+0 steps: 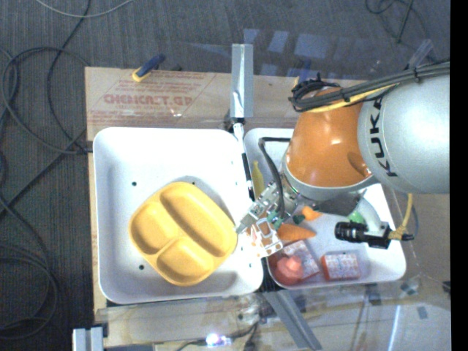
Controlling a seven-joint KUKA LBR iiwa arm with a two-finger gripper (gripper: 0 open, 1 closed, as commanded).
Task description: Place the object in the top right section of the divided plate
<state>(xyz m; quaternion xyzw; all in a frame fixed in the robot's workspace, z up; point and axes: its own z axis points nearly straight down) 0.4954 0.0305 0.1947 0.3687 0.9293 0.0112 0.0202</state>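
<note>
End effector: I read the end effector (262,229) over the wall between the two bins, just right of the plate; I cannot tell its state, the metal parts blur together.
Load: I see nothing I could call held.
Object: toys lie in the right bin (391,268): an orange carrot (296,232) just beside the end effector, a pink block (294,262), and a red-and-white box (341,265). I judge one of these is the object.
Plate: the yellow plate (183,232) sits tilted in the left bin (117,159), all sections bare.
Progress: as I judge it, nothing is placed; pick, carry and drop remain.
Bench: plywood bench (146,97) with red lettering.
Room: dark carpet (58,50) with loose cables.
</note>
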